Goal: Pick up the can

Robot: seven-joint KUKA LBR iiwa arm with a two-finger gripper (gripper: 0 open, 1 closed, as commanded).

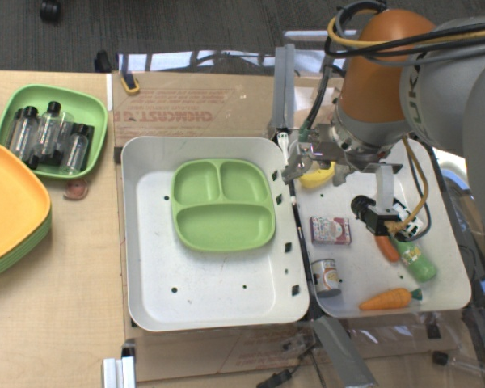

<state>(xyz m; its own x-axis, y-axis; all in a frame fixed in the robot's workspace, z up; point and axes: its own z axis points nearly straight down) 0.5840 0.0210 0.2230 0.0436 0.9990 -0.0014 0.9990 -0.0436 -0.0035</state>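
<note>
1. Two shallow white bins sit side by side on a wooden table [73,297], seen from above at a slant.
2. The left bin [153,257] holds a green divided plate [223,204], lying flat toward the bin's far side.
3. The right bin [357,261] holds several small things.
4. The can [326,276], silver with a dark label, sits against the right bin's left wall, near its front corner.
5. A small pink and white box [330,230] lies just beyond the can.
6. A carrot [385,299] lies along the front edge, to the can's right.
7. A grey arm [388,63] with an orange band reaches in from the right over the far part of the right bin.
8. The hand [303,162] is at that bin's far left corner, just beside a yellow banana [317,176] and well apart from the can.
9. Whether the hand is open or closed cannot be told.
10. On the table to the left, a green tray [93,111] holds dark-capped bottles [48,136], beside a stack of orange plates [8,208].
</note>
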